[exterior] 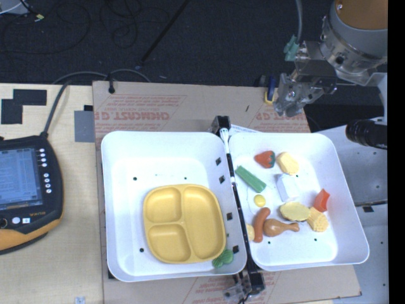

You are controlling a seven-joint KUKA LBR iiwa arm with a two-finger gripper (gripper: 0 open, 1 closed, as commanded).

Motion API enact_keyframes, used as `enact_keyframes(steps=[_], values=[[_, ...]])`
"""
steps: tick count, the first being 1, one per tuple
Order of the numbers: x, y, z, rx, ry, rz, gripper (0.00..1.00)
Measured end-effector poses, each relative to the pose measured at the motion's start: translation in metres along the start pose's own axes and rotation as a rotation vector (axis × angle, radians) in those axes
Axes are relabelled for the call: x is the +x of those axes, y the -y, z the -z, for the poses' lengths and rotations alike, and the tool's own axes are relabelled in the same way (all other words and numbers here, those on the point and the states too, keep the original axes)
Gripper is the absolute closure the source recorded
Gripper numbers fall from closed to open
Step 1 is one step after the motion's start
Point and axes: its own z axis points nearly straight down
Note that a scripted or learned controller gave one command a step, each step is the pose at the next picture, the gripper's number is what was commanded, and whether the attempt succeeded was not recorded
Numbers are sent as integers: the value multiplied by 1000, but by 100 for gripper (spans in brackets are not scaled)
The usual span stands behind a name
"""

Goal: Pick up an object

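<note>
While the end effector [292, 103] hangs above the right bin's [342, 249] far rim, grip unreadable, you're still approaching; next, descend onto the toys [288, 202].

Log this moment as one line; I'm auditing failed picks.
stage: pre-grasp | gripper: above right bin's far edge, nothing visibly held | toy food: in right bin | yellow tray: left bin

Bench [158, 109] — two bins [126, 163] (white)
</note>
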Motion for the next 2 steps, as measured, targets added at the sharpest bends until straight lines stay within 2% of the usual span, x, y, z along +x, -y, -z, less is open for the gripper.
enact_keyframes(steps=[1,2], values=[[-3,15,-178,38,4,-3,100],[-1,43,-50,7,0,-1,100]])
